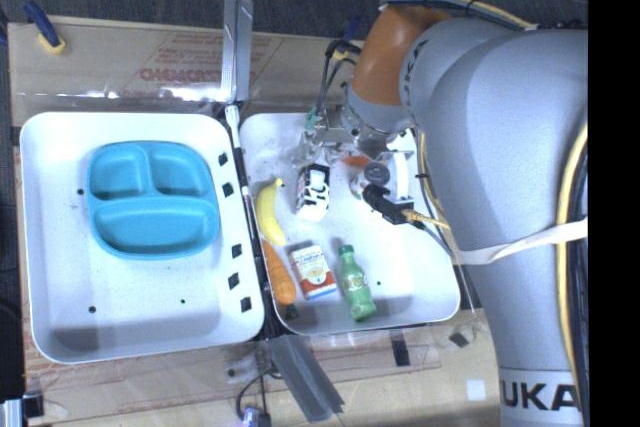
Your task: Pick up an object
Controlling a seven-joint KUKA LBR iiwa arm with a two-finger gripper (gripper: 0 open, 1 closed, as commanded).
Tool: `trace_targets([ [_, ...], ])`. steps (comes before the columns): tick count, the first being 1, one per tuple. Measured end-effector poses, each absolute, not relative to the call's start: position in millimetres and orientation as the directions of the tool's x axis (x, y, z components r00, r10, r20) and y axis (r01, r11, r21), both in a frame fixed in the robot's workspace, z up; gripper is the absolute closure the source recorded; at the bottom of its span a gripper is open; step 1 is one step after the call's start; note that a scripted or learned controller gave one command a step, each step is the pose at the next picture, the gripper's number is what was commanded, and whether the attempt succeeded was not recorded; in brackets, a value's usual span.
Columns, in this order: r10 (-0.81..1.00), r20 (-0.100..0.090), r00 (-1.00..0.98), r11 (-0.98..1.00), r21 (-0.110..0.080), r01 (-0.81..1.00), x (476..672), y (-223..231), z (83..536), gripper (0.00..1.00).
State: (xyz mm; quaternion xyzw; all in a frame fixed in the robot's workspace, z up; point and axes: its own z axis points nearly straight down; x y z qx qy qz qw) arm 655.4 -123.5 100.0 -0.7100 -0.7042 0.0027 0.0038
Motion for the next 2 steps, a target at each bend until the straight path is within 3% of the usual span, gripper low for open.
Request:
trace_targets([
  [1,0.997,0.000,0.074,-0.074,-0.004,0.997,656.0,-36.7,191.4,1.00],
  [2,0.999,0.000,-0.033,0.033,-0.004,0.999,656.0,-45.1,219.2,1.00],
])
